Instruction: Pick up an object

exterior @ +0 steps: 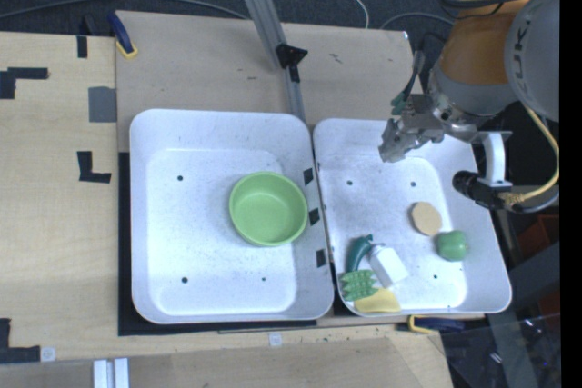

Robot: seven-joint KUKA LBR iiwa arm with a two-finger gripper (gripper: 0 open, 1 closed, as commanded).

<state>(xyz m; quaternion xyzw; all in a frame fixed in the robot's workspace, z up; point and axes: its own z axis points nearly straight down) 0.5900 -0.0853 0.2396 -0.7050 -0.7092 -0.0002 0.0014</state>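
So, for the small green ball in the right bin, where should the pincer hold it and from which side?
Probably straight from above, closing across the middle of the ball. It is round, so any pair of opposite sides should serve. It lies near the right wall of the bin, with the tan disc close on its upper left, so the fingers fit best along the free direction, parallel to that wall.
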